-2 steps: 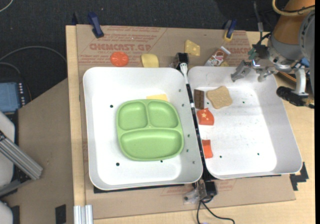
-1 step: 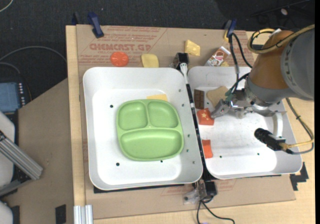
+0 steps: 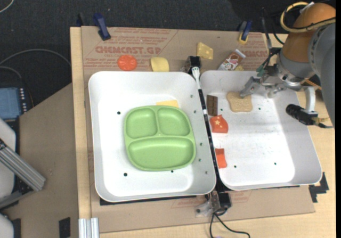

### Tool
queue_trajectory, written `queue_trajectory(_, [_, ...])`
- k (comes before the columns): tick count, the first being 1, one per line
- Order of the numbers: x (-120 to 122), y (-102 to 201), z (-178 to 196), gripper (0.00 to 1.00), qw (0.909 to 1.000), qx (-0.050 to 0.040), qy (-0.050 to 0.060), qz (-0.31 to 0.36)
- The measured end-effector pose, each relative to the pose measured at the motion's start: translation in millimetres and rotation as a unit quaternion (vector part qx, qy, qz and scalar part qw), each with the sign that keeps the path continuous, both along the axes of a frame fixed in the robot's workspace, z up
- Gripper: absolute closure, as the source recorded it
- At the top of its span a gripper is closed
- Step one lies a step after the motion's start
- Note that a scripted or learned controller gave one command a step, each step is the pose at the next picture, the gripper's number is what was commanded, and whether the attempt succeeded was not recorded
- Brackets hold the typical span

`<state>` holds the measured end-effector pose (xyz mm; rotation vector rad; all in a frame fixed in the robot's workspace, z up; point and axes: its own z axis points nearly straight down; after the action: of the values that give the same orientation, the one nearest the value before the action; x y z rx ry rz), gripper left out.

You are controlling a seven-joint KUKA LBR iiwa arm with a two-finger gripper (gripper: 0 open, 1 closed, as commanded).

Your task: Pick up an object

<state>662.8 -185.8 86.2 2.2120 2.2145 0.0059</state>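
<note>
**Gripper near toast slice, right bin – pick not made**

Left bin (image 3: 101, 125): green divided plate (image 3: 159, 137), smooth plastic, three compartments, rounded corners. Pale yellow flat piece (image 3: 168, 104) peeks out at its 12 o'clock.

On the cardboard behind the bins: orange round item (image 3: 127, 62), yellow blocky piece (image 3: 159, 64), yellow wedge (image 3: 204, 50), small printed carton (image 3: 230, 62).

Right bin (image 3: 277, 152), along its 9 o'clock wall: brown bar (image 3: 212, 105), red chunky piece (image 3: 219, 124), orange block (image 3: 220, 158). Tan toast slice (image 3: 239, 102), flat, squarish, matte, lies toward 11 o'clock of the bin.

Gripper (image 3: 254, 85) sits just at the toast's 2 o'clock, tilted; can't tell whether it is parted or closed, nothing seen clamped.

Likely target is the toast. Best approach: center over the slice, come down close to vertical, straddle the thin edges; a flat piece slips easily, so go low to the bin floor.
</note>
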Motion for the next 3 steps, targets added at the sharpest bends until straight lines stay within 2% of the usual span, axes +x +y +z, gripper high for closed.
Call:
queue_trajectory(1, [-74, 44, 1, 0.00, 1.0000, 0.0032, 0.005, -0.001])
queue_trajectory(2, [-158, 70, 1, 0.00, 1.0000, 0.0031, 0.004, -0.002])
queue_trajectory(3, [-97, 91, 1, 0.00, 1.0000, 0.0010, 0.001, 0.001])
